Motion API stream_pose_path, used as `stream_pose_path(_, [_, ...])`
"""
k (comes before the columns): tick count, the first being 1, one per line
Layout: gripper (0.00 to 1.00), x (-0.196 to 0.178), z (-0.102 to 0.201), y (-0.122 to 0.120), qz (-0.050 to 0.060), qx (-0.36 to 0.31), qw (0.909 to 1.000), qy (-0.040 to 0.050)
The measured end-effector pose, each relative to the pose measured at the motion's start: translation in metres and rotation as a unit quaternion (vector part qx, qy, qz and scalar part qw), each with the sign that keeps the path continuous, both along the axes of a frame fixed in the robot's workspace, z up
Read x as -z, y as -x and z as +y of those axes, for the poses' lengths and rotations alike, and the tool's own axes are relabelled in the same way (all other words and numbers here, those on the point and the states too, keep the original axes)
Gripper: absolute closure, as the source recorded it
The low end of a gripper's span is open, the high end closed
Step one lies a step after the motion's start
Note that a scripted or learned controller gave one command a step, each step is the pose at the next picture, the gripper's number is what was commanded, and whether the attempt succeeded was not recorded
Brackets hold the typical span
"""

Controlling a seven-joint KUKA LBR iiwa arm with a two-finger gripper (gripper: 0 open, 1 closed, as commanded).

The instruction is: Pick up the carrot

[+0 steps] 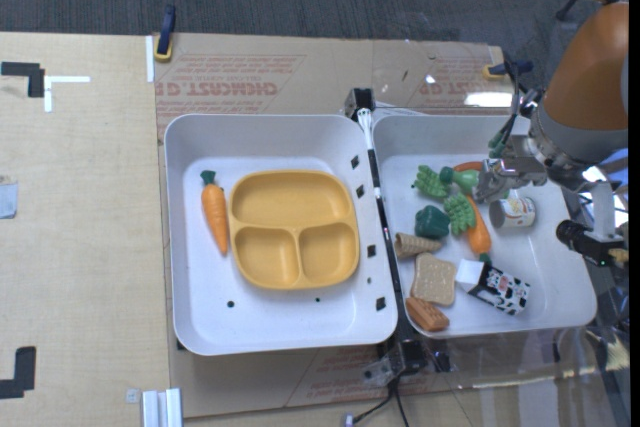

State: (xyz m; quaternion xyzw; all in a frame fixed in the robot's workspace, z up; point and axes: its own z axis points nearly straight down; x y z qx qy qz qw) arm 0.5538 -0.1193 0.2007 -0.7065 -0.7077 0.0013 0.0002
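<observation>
Bread slice (pixel 435 278) lies near the right bin's (pixel 560 305) front edge; carrot (pixel 214 213) by the left bin's (pixel 190 295) left wall beside the yellow tray (pixel 294 226); gripper (pixel 497 173) over the right bin, its opening unclear.

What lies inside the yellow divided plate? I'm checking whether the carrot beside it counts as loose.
The yellow plate shows three bare compartments. The carrot lies outside it, along its left rim, on the left bin floor. What's beneath the plate is covered.

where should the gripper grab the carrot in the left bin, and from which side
Probably the middle of the carrot, coming straight down. It lies flat on the left bin floor, leaves toward the far wall, tip toward the camera. Fingers should close across its width; the yellow tray sits close on one side, so clearance looks tight there.
</observation>
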Motion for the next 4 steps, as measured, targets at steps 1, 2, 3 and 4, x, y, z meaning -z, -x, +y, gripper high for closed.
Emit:
stream_pose_path(1, [0.00,0.110,0.004,0.046,-0.001,-0.010,0.9999,-0.0008])
stream_pose_path(2, [0.00,0.077,-0.068,0.011,-0.001,0.061,0.9982,0.0006])
stream_pose_path(3, [0.00,0.109,-0.036,-0.006,0.001,0.011,0.9999,-0.0009])
stream_pose_path(4, [1.00,0.100,-0.037,-0.006,0.001,0.012,0.9999,-0.0004])
